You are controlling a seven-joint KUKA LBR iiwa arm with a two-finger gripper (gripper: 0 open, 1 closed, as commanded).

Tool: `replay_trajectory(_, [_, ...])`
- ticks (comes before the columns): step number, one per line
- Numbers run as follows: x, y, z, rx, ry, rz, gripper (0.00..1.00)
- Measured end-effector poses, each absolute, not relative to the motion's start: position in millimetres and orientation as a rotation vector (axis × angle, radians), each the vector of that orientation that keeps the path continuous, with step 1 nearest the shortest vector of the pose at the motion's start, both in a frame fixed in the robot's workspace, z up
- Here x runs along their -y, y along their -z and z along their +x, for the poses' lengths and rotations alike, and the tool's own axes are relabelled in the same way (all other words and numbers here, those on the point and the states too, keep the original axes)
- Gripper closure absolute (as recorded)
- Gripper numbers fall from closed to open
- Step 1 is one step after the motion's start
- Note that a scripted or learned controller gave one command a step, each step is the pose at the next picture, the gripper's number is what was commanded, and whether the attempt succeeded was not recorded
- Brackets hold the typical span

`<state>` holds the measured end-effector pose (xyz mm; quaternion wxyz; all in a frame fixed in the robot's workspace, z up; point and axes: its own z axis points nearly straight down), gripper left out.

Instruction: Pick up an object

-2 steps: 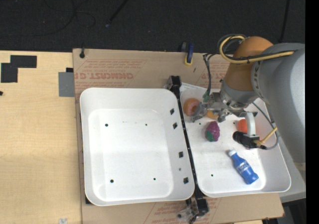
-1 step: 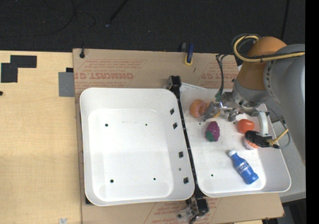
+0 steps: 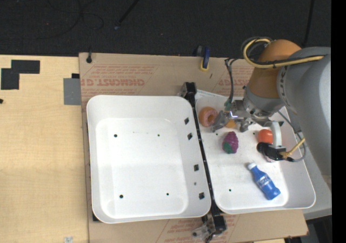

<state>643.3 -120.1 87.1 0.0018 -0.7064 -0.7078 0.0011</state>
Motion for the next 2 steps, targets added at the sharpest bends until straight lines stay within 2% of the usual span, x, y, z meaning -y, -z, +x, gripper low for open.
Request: replay_trajectory(2, [145.1, -87.9, 643.9, 2.221, -0.002, -2.221, 0.00])
